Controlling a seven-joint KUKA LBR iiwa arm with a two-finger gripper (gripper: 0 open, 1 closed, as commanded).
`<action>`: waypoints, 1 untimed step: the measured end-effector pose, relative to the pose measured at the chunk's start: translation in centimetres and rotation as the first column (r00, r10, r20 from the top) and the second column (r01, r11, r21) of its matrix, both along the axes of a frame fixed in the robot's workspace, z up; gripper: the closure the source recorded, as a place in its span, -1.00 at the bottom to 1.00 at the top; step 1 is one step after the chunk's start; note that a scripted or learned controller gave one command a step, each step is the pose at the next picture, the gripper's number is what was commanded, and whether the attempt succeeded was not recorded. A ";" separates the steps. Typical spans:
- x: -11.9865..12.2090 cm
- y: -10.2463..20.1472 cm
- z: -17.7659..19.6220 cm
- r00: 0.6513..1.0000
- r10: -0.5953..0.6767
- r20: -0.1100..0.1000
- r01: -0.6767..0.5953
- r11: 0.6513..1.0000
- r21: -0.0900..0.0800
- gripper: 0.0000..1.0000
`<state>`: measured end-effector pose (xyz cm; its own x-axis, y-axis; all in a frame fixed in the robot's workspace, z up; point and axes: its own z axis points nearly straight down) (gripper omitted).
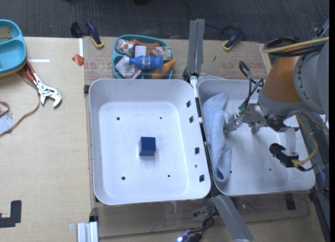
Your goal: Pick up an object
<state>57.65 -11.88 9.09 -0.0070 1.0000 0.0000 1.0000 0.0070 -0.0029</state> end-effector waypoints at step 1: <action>3.1 -2.1 4.4 0.986 -0.165 0.003 0.165 0.986 -0.002 -1.00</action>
<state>60.76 -13.95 13.51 0.1581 0.9874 -0.0019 0.9874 -0.1581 0.0001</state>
